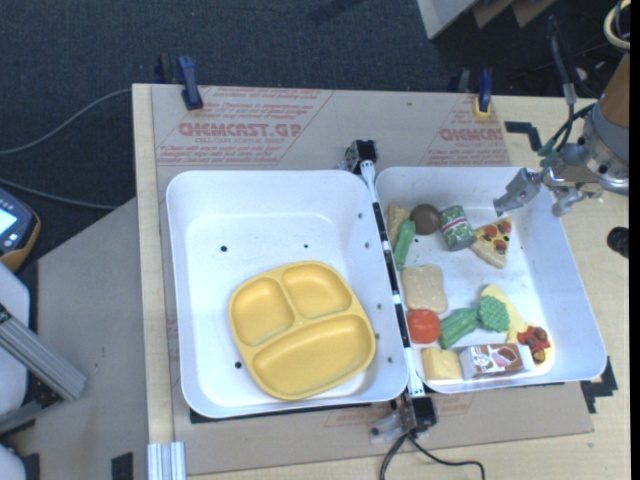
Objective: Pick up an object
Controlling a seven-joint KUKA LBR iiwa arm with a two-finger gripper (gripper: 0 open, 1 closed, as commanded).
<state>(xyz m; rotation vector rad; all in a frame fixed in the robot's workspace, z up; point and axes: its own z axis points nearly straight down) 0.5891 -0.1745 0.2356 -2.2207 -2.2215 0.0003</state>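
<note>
The right bin (575,268) holds several toy foods: a brown ball (425,218), a small can (457,228), a pizza slice (493,243), a green pod (404,243), a bread slice (424,288), a red tomato (424,325), a green vegetable (458,326) and a small printed box (495,360). My gripper (540,194) hovers over the bin's far right corner, just above and to the right of the pizza slice. Its fingers (511,194) are spread open with nothing between them.
A yellow divided plate (300,330) lies in the left bin (200,228). Two blue clamps (187,80) hold the board at the back edge. The arm's cables (570,118) hang near the right bin's far corner.
</note>
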